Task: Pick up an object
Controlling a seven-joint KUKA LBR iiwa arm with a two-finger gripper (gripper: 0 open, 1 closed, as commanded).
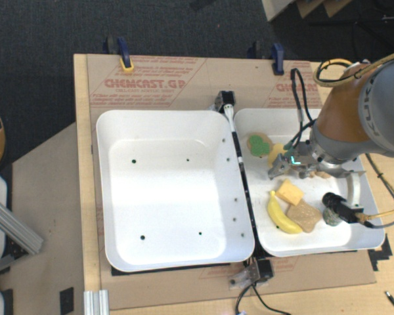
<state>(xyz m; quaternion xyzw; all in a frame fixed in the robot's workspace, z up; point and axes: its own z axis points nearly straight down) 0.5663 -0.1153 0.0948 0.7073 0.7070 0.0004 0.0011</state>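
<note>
Banana (282,218) is lying at six o'clock in the right bin (315,247), touching a tan sponge (303,216); looking light, curved, slick, best pinched mid-body. Gripper (290,165) is hovering at twelve o'clock; whether its fingers are parted, I cannot tell.

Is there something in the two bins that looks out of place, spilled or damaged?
Nothing stands out. The banana, the yellow block, the brown piece and the green object all lie inside the right bin, huddled close together. Nothing looks spilled or broken.
</note>
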